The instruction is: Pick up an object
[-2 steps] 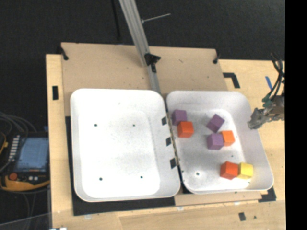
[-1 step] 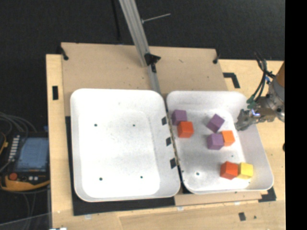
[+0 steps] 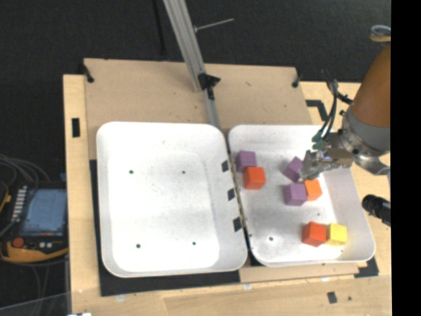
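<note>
A: Where is the gripper [image 3: 309,170]?
B: Low over the right bin [image 3: 276,137], toward its three o'clock side, with the grey and orange arm [image 3: 371,104] coming in from the right.
A: Is it grasping anything?
B: I cannot tell. Its tip sits right at a purple block [image 3: 294,169], touching or just above it, but the view does not settle whether that block is pinched.
A: What else lies in that bin?
B: Just at six o'clock of the tip, a second purple block [image 3: 295,194] touches an orange block [image 3: 313,189]. Toward nine o'clock, a purple cube [image 3: 246,159] sits against an orange cube [image 3: 254,177]. Near the five o'clock corner, an orange-red block [image 3: 316,233] touches a yellow block [image 3: 337,234].
A: And the left bin [image 3: 112,176]?
B: White, side by side with the right one.
</note>
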{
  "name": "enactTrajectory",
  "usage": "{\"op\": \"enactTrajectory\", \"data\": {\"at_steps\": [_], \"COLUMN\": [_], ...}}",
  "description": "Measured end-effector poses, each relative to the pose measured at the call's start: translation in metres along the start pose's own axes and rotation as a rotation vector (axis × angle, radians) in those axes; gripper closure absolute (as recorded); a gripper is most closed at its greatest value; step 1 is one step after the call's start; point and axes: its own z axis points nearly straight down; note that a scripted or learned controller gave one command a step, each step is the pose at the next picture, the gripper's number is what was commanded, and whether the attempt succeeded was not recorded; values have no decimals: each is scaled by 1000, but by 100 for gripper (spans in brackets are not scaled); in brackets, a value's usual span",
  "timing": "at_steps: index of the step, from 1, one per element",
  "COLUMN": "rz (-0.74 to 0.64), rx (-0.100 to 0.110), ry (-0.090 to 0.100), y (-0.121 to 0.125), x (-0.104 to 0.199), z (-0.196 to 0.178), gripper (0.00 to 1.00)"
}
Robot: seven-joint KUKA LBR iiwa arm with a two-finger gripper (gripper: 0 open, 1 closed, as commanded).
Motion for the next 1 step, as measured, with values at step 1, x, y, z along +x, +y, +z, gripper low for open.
{"op": "enactTrajectory", "data": {"at_steps": [1], "rz": [1], "rx": [1], "ry": [0], "y": [-6], "x": [45], "z": [2], "gripper": [100]}}
